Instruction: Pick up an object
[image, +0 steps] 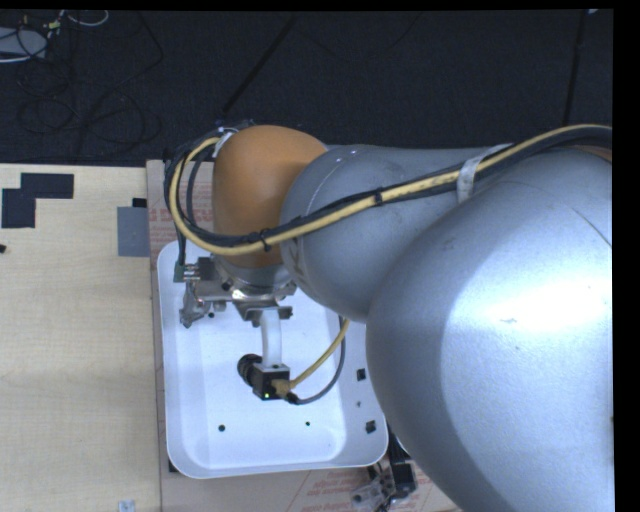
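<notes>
1. Nearest us, the grey arm bulks across the right side, with its orange band above the wrist.
2. The gripper hangs over the far end of a white bin; we cannot tell whether it is apart or together.
3. We cannot tell where an object lies, as the arm hides part of the bin.
4. Left of the bin, the pale bench bears a black patch and a grey patch.
</notes>
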